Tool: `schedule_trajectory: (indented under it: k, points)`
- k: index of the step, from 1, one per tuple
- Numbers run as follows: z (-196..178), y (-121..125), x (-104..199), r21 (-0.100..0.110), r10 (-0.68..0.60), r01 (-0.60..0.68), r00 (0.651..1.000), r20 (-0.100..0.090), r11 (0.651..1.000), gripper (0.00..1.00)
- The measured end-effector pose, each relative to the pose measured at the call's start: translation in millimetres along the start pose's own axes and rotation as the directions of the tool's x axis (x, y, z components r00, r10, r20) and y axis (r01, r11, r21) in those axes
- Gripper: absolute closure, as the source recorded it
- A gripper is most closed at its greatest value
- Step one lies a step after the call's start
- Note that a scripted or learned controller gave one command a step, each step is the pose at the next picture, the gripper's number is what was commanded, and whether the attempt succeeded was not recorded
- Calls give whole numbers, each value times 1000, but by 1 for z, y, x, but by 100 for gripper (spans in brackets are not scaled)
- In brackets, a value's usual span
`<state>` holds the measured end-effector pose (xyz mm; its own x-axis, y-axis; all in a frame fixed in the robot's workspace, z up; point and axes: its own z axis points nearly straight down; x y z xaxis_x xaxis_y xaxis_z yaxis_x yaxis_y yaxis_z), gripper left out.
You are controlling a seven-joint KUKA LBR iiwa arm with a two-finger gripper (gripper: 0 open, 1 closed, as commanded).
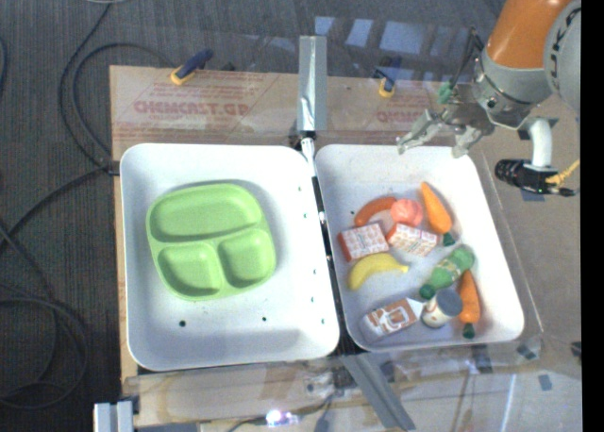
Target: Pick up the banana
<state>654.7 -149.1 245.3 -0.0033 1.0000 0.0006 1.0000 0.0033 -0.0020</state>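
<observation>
The tool [436, 136] hangs over the far rim of the right bin [500, 232], up near the top right of the view; its thin fingers are splayed wide apart and there is nothing between them; an empty tool, then, poised above the back edge.

The banana [376, 270] lies well down from it, in the middle of the right bin toward the left wall; from the tool, it sits nearer the camera and a little to the view's left; that diagonal is the whole story for the coming move.

Its long axis runs roughly across the view, left end dipped a touch lower, right tip pointing toward a green bottle [445, 273]; so I'd judge the fingers want to straddle it across the short way, closing along the near-far line.

Crowded neighbourhood, mind you; a red-and-white box [363, 240] sits just above the banana, touching or close to it; another carton [391, 317] lies just below; the clear side is the left, toward the bin wall.

The left bin [132, 326] holds a green tray [213, 240], well apart from all this; no part in the pick.
</observation>
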Motion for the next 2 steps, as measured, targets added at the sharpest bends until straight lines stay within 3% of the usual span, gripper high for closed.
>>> schedule_trajectory:
  k: [1,2]
  points:
    - [136,-43,36,1,-169,169,986,-1,986,0]
    - [101,-101,49,0,-378,378,926,0,926,0]
